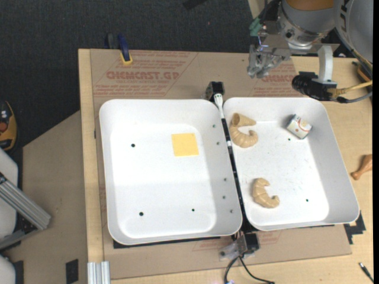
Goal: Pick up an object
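Landmark: I take the black hinge strip (228, 152) running between the two bins as my reference for every position below.
Left bin (118, 212): I see it directly left of the hinge strip, white and shallow, with small dark holes in its floor.
Yellow square (185, 145): I see it lying flat in the left bin, a little left of the hinge strip, toward the far half.
Right bin (331, 176): I see it directly right of the hinge strip, white, with fine dark specks on its floor.
Upper croissant (244, 132): I see it in the right bin just right of the hinge strip, at the far end.
Lower croissant (265, 193): I see it right of the hinge strip, near the front of the right bin.
Small white cylinder (298, 126): I see it well right of the hinge strip, at the far side of the right bin, with a red mark on it; I cannot read any text.
Gripper (262, 68): I see it beyond the far end of the hinge strip and to its right, over the board, outside both bins. Nothing is visible in it; I cannot tell how far it is open.
Board writing (142, 74): I read red print "CHEMCAST GP" beyond the left bin.
Arm lettering (346, 7): I see partial dark letters, reading roughly "UK".
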Controlling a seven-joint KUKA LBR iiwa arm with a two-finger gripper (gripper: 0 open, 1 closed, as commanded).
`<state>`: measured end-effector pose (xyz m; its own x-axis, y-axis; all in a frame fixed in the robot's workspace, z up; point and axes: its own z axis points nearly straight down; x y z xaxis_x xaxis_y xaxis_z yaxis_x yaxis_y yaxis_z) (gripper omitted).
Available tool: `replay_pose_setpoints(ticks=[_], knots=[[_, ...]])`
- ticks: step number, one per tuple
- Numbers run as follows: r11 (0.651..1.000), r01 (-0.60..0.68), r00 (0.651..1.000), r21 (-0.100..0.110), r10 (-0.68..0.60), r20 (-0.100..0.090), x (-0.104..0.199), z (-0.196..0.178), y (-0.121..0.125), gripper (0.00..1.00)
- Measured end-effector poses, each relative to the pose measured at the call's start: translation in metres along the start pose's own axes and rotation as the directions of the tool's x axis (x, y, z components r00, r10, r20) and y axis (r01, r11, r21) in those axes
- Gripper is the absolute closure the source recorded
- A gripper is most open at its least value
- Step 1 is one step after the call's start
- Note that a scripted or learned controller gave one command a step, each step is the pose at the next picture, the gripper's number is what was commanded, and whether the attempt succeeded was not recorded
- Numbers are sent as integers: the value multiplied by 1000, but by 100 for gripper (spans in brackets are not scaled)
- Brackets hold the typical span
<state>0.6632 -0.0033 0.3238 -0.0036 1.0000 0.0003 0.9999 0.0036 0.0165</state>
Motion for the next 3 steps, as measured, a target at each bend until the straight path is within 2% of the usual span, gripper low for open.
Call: replay_pose_setpoints(ticks=[1,2,3], knots=[[1000,-4,1000,-4,4,2,-15,-141,-34,100],[1000,5,1000,27,-5,-2,72,-57,-78,100],[1000,1,1000,20,-1,-1,95,-65,-124,100]])
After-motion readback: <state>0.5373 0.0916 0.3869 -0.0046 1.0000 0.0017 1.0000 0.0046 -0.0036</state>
